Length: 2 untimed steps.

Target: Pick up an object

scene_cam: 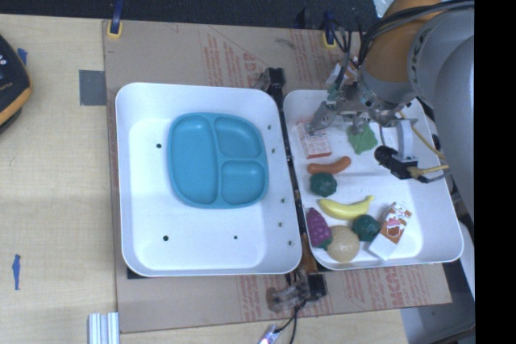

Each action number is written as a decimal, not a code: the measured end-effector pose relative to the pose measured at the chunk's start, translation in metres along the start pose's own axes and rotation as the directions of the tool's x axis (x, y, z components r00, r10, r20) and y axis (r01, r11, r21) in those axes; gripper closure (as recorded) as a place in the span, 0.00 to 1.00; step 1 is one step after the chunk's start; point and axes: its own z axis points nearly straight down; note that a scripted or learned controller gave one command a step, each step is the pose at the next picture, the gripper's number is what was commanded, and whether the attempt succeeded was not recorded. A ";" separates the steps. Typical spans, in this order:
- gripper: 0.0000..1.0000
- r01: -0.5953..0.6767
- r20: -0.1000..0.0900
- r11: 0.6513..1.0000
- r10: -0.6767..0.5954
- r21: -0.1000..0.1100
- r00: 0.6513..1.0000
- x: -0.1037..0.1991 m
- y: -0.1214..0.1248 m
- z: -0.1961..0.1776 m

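The right bin (pixel 435 242) holds several small toy foods. A green piece (pixel 363 138) and a red-and-white packet (pixel 316 145) lie at its back. In front of them lie an orange sausage shape (pixel 329 166), a dark green lump (pixel 323 184) and a banana (pixel 345 207). My gripper (pixel 339 118) hangs low over the back of this bin, open, between the packet and the green piece. Nothing shows between its fingers (pixel 322 117).
A purple fruit (pixel 318 227), a tan ball (pixel 343 244), another dark green piece (pixel 367 227) and a red-and-white carton (pixel 395 223) crowd the right bin's front. The left bin (pixel 141 246) holds a blue divided plate (pixel 218 159). The arm's body (pixel 439 52) overhangs the right bin's far right corner.
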 end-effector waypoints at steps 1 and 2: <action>0.00 0.000 0.001 1.000 0.000 0.003 1.000 0.013 0.000 0.000; 0.00 0.000 -0.001 1.000 0.000 0.001 1.000 0.010 0.000 0.000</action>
